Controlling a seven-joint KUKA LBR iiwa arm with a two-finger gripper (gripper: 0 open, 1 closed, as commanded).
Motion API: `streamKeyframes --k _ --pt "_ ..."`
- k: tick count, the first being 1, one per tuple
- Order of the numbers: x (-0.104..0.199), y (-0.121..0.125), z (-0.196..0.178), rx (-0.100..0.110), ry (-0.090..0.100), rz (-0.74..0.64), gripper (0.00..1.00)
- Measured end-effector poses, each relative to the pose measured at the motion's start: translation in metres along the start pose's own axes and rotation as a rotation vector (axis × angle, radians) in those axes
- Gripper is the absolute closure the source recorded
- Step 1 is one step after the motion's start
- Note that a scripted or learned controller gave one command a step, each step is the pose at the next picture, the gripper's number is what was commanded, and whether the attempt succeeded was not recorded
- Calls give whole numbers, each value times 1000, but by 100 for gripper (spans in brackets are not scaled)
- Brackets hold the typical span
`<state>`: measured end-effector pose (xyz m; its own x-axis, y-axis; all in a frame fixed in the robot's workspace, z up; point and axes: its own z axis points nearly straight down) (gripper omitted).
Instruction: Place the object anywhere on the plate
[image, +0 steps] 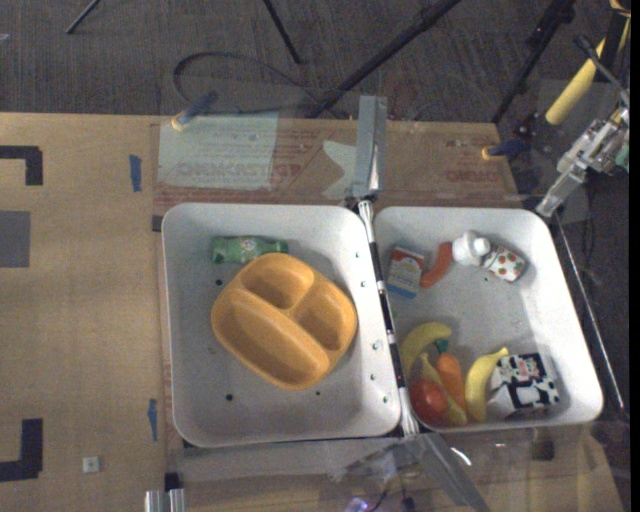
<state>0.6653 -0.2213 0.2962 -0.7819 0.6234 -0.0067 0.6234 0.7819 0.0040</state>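
At the lower right of the frame, in the right bin, lie a tomato, a carrot, two bananas and a black-and-white carton. The orange plate sits mid-left in the left bin, a green packet just above it. At the upper right edge the pincer hangs beyond the bins; I cannot tell whether it is open.

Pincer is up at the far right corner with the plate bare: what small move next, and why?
Probably swing the pincer down and left over the right bin, toward the white bottle. The orange plate in the left bin carries nothing, and the bottle is the nearest object, with some space around it.
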Motion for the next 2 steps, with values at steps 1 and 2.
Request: streamKeyframes --k 1,2 --pt "4 -3 0 4 7 -44 0" --pt "4 -3 0 3 7 -44 0"
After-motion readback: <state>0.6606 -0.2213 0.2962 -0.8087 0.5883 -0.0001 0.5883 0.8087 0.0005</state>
